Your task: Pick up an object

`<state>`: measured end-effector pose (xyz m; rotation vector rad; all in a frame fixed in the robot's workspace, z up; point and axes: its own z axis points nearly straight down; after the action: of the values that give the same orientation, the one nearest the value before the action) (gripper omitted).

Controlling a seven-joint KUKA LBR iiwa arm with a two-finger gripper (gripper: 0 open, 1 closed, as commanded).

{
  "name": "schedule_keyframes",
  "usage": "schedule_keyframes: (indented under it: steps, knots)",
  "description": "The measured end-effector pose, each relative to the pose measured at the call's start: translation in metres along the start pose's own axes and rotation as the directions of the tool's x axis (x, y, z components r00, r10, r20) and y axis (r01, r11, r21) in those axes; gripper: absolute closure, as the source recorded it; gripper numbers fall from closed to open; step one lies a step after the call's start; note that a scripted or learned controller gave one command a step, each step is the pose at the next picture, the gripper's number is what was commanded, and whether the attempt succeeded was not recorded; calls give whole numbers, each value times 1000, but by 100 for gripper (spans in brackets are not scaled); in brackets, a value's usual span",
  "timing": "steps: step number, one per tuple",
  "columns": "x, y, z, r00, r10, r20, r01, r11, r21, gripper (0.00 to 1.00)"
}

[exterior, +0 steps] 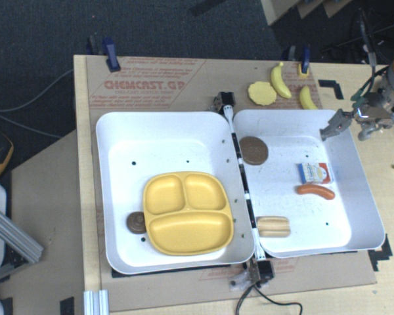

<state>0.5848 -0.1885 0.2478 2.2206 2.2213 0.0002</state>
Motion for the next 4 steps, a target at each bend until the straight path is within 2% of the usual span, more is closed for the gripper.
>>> schedule_keyframes:
  steps: [1, 2, 3, 4]
  knots:
    - [-9, -18, 162, 1000, 2, -5, -2, 1000, 17, 0]
    - [6, -58, 164, 1000, 2, -4, -2, 1000, 7, 0]
    - [5, -55, 153, 1000, 1, 0, -1, 1000, -1, 100]
    - [67, -26, 163, 1000, -6, -1, 6, 1000, -2, 100]
